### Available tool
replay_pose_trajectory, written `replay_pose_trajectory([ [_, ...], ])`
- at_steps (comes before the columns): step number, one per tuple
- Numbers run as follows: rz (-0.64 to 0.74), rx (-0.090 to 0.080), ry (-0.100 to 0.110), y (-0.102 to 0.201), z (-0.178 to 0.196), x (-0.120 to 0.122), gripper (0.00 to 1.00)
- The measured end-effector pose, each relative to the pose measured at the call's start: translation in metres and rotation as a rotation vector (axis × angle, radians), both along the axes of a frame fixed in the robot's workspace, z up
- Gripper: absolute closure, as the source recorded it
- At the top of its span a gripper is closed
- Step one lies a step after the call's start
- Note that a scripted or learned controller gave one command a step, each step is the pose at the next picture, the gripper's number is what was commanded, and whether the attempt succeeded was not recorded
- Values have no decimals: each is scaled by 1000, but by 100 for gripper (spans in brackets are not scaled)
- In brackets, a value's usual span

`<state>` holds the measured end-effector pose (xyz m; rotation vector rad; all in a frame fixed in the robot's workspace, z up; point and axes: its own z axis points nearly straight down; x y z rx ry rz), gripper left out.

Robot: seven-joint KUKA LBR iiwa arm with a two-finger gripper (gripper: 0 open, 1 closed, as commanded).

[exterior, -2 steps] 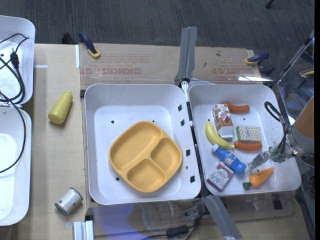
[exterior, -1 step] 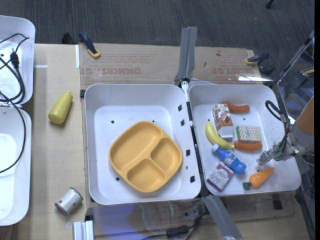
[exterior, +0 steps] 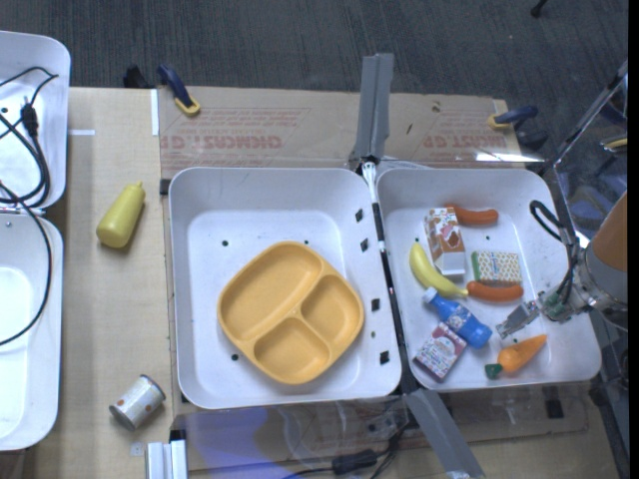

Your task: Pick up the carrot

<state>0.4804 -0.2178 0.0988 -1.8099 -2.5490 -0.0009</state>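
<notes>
Hovering low in the right-hand shallow white plastic bin (exterior: 559,362), my metal two-finger claw (exterior: 521,317) sits just above the tapered orange carrot with its green stub (exterior: 518,354), not touching it as far as I can tell. How wide it is spread I cannot tell; nothing sits visibly in it. The carrot lies near the bin's front right corner, beside a glossy blue bottle (exterior: 460,318) and a curved yellow banana (exterior: 432,272). A smooth yellow three-compartment plate (exterior: 290,312) rests in the left white bin (exterior: 200,267).
</notes>
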Motion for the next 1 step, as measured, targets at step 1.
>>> replay_pose_trajectory([
  [1, 36, -8, -8, 20, -11, -3, 0],
])
